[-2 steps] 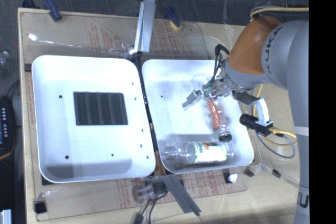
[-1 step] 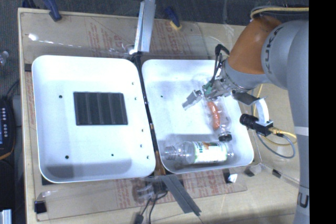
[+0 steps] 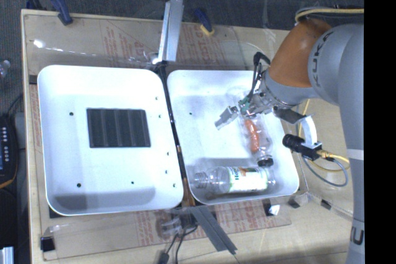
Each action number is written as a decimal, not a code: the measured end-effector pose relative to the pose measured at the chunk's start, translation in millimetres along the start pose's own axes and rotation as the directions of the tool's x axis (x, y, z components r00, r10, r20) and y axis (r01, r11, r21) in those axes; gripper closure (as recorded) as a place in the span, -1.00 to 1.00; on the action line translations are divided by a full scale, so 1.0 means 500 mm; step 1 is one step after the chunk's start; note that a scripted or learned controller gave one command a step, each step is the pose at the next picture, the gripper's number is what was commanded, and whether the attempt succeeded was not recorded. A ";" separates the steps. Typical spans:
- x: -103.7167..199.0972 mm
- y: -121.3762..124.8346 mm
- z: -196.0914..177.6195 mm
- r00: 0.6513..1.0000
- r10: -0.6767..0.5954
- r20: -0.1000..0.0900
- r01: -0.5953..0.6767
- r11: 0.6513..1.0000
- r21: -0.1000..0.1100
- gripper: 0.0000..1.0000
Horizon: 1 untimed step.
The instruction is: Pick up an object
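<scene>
A clear bottle (image 3: 234, 179) and orange packet (image 3: 252, 135) lie in the right bin (image 3: 192, 133); whether the fingers (image 3: 226, 117) grip is unclear.

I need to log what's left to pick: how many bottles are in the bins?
2. One clear bottle with a white label lies on its side along the right bin's near wall. A second clear bottle with orange contents lies just above it, below the pincer.

Two smooth, glossy white plastic bins (image 3: 62, 89) sit on a matt wood-look counter (image 3: 93, 34); a clear plastic bottle (image 3: 232, 179) glints inside one, beside a transparent bag (image 3: 257, 136) of orange contents.
</scene>
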State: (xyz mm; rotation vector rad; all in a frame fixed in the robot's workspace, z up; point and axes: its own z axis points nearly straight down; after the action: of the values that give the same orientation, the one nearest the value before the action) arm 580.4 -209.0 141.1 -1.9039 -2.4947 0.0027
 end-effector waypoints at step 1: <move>0.000 0.000 0.000 1.000 0.000 0.000 0.000 1.000 0.000 -1.00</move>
State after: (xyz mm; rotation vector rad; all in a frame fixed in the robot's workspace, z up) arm 580.4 -209.0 141.1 -1.9039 -2.4947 0.0027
